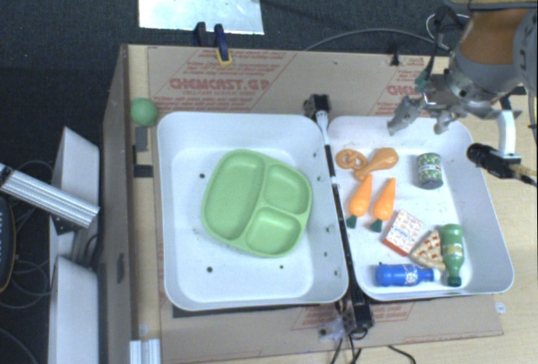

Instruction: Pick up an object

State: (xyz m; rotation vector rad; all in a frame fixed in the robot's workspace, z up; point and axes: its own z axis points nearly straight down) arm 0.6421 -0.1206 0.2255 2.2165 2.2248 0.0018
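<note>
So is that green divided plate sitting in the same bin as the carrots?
No, the green divided plate lies in the left bin, while the two carrots lie in the right bin.

Toy food (pixel 395 211) fills right bin (pixel 492 228)

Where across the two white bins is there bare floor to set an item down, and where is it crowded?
Left bin: bare floor rings the green divided plate, widest along its left and near sides. Right bin: one bare patch at the far edge under the hand, beyond the tin can. It is crowded from the carrots to the blue bottle.
</note>
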